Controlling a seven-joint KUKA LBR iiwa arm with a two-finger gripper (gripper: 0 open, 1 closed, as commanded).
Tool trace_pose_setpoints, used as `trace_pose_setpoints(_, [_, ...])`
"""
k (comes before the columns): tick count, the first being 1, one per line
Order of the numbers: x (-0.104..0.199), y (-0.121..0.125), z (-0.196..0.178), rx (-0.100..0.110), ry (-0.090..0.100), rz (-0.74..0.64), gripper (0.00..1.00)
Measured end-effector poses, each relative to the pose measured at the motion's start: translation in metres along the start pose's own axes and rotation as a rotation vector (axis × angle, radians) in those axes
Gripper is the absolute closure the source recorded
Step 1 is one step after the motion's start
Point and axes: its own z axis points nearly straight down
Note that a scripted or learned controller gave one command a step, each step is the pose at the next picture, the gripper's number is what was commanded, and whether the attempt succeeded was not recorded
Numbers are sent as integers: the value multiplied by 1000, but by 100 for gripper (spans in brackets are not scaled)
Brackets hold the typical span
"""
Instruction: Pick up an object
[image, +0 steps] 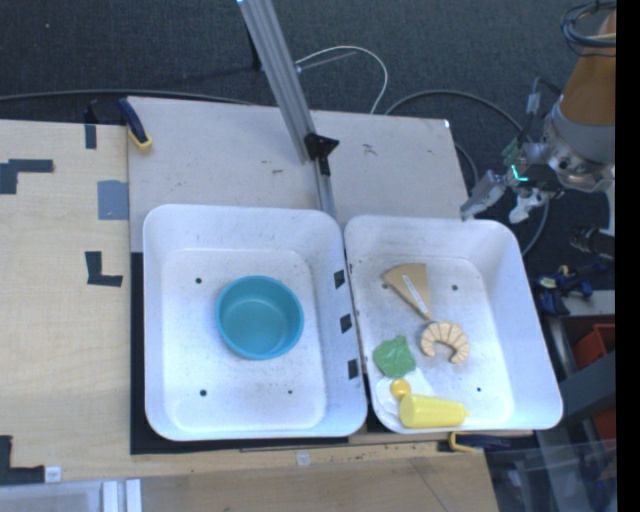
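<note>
The gripper (503, 195) hangs above the bench just past the far right corner of the right bin (530, 330), its jaws spread apart and grasping nothing. In that bin lie a tan wedge (410, 285), a toy croissant (445, 341), a green leafy piece (394, 355) and a yellow bottle (428, 408) — the bottle on its side at the near rim. The left bin (170, 400) holds a blue bowl (260, 317), upright near its middle.
</note>
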Motion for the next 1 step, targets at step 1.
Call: trace_pose_setpoints(1, [2,4,63,6,2,0,0])
